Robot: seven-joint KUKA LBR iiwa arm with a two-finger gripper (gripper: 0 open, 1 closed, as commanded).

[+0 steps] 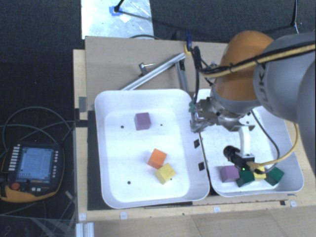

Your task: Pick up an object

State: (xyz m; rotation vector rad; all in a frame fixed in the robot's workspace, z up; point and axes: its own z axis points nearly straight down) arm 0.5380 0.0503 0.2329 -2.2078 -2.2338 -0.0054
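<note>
The left bin (111, 107) holds a purple cube (142, 121) near its back, an orange cube (157, 158) toward the front, and a yellow cube (165, 173) touching the orange one. In the front of the right bin (291, 184) lie a purple block (228, 173), a dark green block (244, 179), a small yellow piece (259, 175) and another green block (275, 175), packed close together. My gripper (198, 116) hangs over the divide between the two bins, near their back half, with no object seen in it.
The grey arm and its orange wrist (242, 68) cover much of the right bin's back. A metal rod (155, 73) lies on the brown board behind the bins. A teach pendant (32, 169) rests on the floor at the left.
</note>
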